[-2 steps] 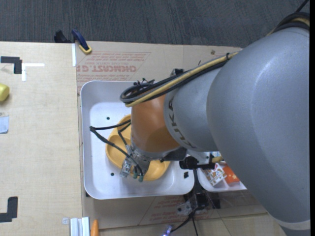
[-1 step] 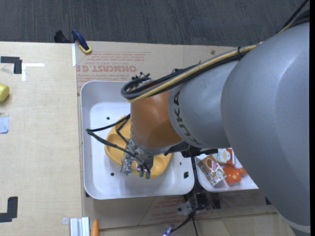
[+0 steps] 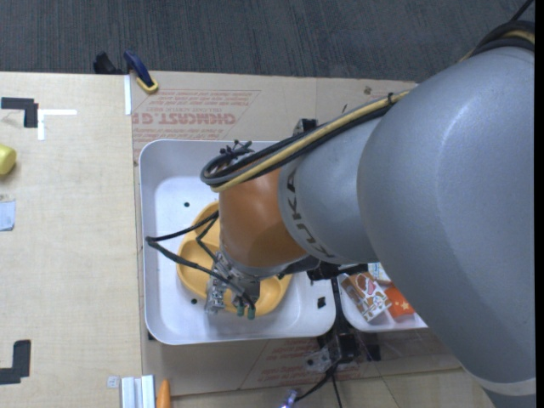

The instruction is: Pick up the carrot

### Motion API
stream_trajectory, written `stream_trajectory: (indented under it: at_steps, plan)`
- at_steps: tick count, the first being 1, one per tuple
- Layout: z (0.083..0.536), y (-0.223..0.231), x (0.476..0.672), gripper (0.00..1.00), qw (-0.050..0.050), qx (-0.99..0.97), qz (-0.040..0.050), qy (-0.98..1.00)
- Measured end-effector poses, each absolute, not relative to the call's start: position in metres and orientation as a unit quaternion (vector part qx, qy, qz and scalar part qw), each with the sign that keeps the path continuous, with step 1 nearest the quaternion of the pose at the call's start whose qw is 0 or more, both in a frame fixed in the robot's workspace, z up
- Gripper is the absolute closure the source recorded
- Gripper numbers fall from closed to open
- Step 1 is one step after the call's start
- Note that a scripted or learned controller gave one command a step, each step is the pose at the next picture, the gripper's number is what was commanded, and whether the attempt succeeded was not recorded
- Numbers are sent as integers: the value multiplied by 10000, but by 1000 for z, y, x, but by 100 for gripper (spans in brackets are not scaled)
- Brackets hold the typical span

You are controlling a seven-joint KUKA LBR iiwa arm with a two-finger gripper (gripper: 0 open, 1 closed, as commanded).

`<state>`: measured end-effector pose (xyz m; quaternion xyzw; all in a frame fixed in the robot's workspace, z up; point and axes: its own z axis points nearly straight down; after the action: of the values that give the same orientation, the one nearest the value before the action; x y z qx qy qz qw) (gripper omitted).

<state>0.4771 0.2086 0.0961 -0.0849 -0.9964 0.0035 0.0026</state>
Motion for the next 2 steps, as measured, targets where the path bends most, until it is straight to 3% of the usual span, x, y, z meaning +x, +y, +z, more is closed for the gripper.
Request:
stream_trajectory:
  at_steps: [2]
  plan:
    - [112,205,479,100,39,-911,52,-9958]
